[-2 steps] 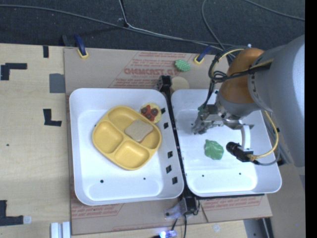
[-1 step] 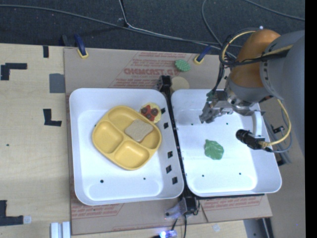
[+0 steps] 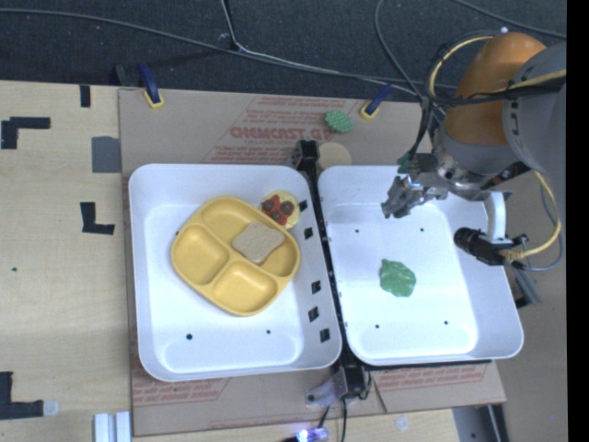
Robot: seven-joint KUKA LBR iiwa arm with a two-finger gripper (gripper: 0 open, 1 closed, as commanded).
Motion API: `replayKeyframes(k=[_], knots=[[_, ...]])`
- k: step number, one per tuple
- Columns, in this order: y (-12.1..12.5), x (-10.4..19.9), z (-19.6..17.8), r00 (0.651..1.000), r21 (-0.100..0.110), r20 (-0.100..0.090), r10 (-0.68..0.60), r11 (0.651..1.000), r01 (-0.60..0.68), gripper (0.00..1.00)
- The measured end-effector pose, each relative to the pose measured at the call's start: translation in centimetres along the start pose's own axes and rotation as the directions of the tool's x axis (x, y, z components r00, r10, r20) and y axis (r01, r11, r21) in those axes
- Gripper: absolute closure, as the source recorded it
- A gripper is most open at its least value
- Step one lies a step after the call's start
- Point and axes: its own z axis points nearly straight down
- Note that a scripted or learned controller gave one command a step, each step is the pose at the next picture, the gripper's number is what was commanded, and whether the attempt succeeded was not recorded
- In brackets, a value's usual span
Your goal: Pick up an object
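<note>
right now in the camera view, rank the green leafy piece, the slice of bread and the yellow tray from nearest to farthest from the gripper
From the gripper:
1. Green leafy piece, in the right bin, just below the gripper.
2. Slice of bread, in the left bin, lying in the tray's compartment.
3. Yellow tray, left bin; its near rim is about level with the bread, its middle farther.
</note>
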Motion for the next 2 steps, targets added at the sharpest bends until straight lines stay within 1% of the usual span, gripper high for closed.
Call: replayKeyframes(k=[1,2], knots=[[0.2,-0.9,-6.0,1.000,-0.003,0.001,0.000,1.000,0.000,1.00],[0.6,5.4,-5.1,1.000,0.004,-0.002,-0.006,1.000,0.006,1.00]])
